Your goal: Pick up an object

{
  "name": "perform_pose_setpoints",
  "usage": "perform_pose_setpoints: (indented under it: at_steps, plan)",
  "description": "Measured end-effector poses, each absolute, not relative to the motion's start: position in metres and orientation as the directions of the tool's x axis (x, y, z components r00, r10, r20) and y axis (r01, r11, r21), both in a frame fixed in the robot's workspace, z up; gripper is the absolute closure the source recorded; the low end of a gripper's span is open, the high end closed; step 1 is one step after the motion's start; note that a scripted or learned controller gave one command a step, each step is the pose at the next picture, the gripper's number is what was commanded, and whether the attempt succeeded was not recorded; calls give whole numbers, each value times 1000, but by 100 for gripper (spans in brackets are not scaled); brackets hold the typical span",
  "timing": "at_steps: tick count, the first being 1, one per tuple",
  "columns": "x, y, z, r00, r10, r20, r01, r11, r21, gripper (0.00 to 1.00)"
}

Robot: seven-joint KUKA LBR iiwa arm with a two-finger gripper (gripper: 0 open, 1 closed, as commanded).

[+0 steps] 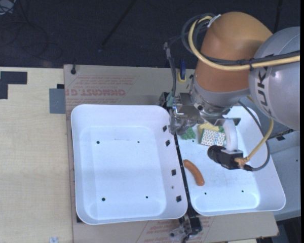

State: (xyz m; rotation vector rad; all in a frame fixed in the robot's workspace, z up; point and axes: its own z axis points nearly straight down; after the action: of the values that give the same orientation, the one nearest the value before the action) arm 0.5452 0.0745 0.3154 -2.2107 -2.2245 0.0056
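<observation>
the orange sausage-like object (pixel 194 171) lies nearest, in the right bin (pixel 263 199), close to the wall between the two bins. beyond it i see a yellow dotted piece (pixel 211 135) and something green (pixel 188 134), both partly under the arm. the end effector (pixel 181 119) hangs low over this far-left corner of the right bin; how far it is open, and if it has hold of anything, i cannot tell. i think the step is the descent for a grasp. to do it well it should come straight down on one single object, away from the bin wall. the black part (pixel 224 157) with its cable is near the sausage and could disturb it. the left bin (pixel 86 206) is beside, on the desk (pixel 25 161).
</observation>
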Motion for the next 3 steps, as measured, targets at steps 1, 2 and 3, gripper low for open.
perform_pose_setpoints:
  at_steps: [1, 2, 3]
  plan:
    - [488, 38, 351, 2, 1000, 0, 1000, -2, -4, 100]
    - [487, 100, 390, -7, 1000, 2, 1000, 7, 1, 100]
    - [511, 148, 420, -2, 1000, -1, 1000, 2, 0, 100]
